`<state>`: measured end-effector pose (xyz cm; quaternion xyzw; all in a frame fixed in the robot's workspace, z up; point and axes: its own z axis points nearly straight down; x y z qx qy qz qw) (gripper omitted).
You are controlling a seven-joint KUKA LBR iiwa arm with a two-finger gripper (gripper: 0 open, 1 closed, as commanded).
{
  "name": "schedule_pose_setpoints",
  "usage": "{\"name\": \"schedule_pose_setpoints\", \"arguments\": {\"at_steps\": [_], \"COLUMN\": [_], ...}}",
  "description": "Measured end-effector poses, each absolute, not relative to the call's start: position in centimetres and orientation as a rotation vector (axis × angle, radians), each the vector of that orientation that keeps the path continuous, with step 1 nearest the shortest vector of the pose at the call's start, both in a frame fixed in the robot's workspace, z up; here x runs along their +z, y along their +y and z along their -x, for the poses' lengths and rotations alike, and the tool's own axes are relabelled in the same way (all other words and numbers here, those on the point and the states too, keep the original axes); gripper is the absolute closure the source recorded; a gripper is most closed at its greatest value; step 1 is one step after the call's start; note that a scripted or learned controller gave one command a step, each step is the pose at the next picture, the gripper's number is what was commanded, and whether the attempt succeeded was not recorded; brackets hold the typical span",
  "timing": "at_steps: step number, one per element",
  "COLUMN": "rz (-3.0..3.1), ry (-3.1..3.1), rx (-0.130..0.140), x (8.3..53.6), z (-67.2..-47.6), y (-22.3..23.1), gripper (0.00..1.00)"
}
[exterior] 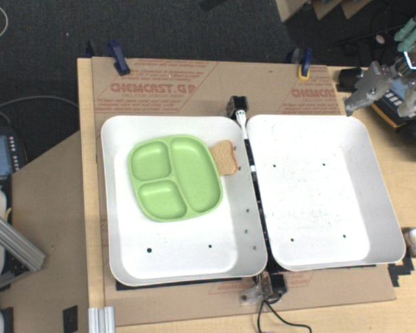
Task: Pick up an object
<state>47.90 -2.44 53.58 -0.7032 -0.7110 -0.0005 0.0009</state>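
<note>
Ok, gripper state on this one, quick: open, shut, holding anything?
Gripper: cannot be told from this view. It sits off the far right corner of the right bin, with nothing visibly in it.

Bench [194, 82]: brown board, printed lettering at far side. Bears two shallow white bins, left bin [177, 255] and right bin [319, 186], touching side by side.

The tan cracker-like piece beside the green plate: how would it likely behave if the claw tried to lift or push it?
The tan piece lies flat and thin, so it would probably slide rather than roll. It leans on the rim of the green plate, which may block a push leftward. It looks rigid and light.
</note>
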Motion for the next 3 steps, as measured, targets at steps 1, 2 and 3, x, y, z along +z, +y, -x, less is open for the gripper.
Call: {"name": "schedule_pose_setpoints", "arguments": {"at_steps": [1, 2, 3], "rz": [2.199, 2.215, 2.22], "ry": [-2.241, -2.228, -2.223], "rx": [-0.003, -0.004, -0.004], "x": [53.5, 53.5, 53.5], "z": [-47.8, -47.9, -47.9], "y": [12.8, 16.7, 17.8], "gripper": [0.0, 0.0, 0.0]}}
